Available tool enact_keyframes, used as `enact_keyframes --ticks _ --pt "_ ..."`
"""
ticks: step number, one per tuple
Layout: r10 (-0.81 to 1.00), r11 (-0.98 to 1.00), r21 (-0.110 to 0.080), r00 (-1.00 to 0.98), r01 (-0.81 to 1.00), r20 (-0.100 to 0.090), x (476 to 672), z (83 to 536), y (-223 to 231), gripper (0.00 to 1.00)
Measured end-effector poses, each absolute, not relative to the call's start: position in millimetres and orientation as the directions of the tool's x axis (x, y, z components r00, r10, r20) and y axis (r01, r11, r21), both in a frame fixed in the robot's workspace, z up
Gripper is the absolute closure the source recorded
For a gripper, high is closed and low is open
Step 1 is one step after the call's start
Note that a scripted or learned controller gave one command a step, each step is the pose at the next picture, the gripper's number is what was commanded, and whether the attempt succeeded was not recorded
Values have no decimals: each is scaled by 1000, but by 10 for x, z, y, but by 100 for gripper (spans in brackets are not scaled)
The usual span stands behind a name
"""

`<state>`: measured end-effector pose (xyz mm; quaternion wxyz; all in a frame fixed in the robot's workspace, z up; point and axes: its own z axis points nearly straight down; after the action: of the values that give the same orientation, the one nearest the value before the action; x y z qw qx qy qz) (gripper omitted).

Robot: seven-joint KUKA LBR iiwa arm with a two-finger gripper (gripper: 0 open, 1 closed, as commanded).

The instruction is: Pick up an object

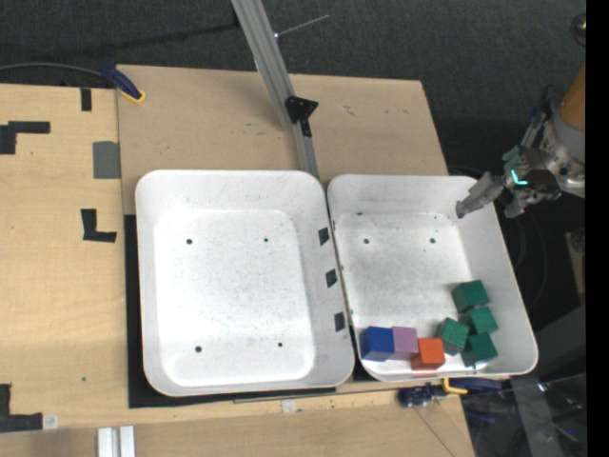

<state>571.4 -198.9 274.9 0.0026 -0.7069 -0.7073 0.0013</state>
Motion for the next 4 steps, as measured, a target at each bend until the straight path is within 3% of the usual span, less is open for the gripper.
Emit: enact_keyframes --ticks 1,4 --pt "1000 2 -1 -2 1000 0 5722 2775 -1988 0" --pt "1000 1 -6 -1 1000 0 5584 1390 -1984 0"
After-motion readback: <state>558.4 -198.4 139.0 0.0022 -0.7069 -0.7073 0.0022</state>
